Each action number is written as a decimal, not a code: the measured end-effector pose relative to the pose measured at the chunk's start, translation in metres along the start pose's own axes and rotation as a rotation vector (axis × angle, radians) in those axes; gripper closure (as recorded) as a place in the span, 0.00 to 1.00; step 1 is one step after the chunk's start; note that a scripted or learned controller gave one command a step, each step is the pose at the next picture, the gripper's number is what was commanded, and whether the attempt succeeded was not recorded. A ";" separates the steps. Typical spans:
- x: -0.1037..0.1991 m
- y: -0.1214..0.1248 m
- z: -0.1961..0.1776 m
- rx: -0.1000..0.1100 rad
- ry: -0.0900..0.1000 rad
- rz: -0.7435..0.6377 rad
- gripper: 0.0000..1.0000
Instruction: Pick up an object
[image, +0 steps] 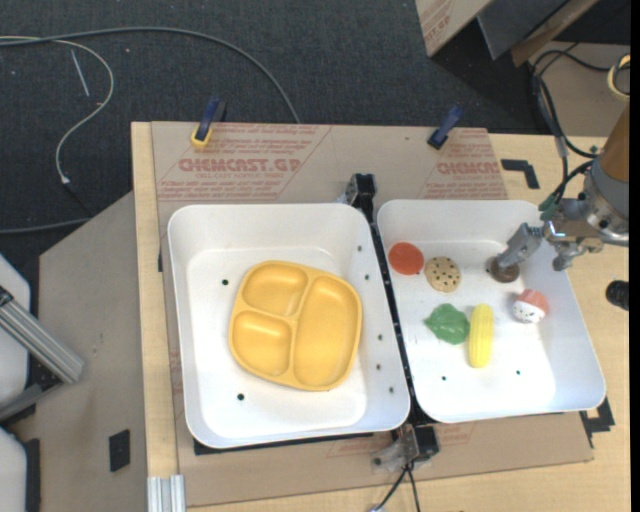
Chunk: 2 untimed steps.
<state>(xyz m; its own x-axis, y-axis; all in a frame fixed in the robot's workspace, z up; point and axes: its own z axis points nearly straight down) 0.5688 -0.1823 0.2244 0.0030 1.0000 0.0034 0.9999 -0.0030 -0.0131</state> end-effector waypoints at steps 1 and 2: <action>0.000 0.003 -0.007 -0.012 -0.003 -0.003 0.00; -0.006 0.006 0.038 -0.009 -0.002 -0.003 0.00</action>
<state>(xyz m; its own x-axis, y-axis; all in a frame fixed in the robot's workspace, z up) 0.5747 -0.1885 0.1861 0.0000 1.0000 0.0019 1.0000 0.0000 -0.0044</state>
